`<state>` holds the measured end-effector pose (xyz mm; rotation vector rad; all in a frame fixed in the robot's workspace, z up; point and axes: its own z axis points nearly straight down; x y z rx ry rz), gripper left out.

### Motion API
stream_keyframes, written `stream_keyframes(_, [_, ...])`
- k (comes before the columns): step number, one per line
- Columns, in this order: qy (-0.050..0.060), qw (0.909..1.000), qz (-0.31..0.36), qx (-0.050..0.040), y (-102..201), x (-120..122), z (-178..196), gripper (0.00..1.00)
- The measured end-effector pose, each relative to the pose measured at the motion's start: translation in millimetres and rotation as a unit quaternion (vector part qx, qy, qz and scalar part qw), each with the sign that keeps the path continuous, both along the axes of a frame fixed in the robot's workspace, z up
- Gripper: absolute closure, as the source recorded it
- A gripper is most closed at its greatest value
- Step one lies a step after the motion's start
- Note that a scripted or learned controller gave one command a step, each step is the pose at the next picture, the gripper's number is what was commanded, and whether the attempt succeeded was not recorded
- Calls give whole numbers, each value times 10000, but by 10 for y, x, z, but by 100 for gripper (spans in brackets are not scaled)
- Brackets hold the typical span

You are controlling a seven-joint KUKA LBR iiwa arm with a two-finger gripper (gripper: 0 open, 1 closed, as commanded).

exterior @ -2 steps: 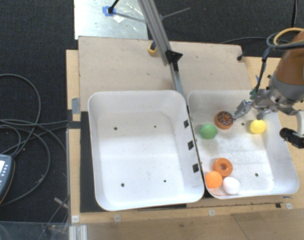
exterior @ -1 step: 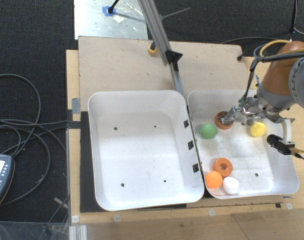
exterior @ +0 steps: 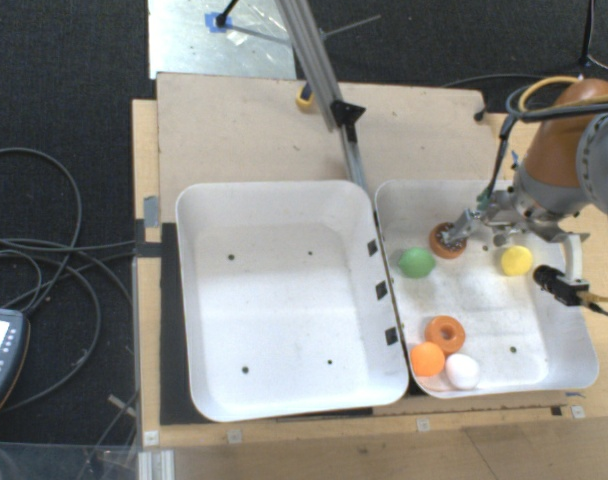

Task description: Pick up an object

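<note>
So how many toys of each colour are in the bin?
Green: 1
Yellow: 1
Orange: 2, a ring and a ball
White: 1
Brown: 1, by the pincer
Total: 6

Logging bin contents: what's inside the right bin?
The right bin holds a green ball, yellow ball, orange ring, orange ball, white ball, brown ring partly covered by the pincer.

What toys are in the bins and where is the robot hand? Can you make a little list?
right bin: six toys
green ball: near the left wall
yellow ball: right of the gripper
brown ring: at the gripper tip
orange ring: near the front
orange ball: touching the white ball
gripper: low over the brown ring
left bin: beside the right bin
</note>
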<state>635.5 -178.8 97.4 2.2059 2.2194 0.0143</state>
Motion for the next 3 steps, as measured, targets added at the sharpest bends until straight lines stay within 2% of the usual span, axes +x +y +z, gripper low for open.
stream_keyframes(1, [-29, 10000, 16, -9, -4, 17, 124, 100])
stream_keyframes(2, [45, 10000, -4, 1, -46, 16, 573, 100])
stream_keyframes(3, [34, 10000, 1, -1, -52, 36, 1124, 100])
